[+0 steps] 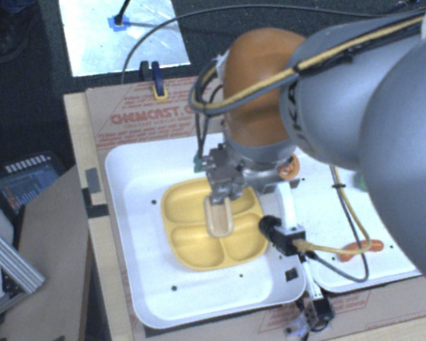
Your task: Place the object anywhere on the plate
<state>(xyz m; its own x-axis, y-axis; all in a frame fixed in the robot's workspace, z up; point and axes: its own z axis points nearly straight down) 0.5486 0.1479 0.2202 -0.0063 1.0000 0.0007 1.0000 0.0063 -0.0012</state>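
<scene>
Arm (362, 92) comes in from the right, bulky grey link up close, orange band over the wrist, pointing down. Left bin (136, 219) holds the yellow divided plate (188, 238). Gripper (220, 214) sits over plate centre; finger spread: cannot tell. Small orange object (362, 247) lies in the right bin (325, 211).

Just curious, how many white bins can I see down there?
2: the left bin holds the yellow plate; the right bin sits beside it, mostly hidden by the arm.
</scene>
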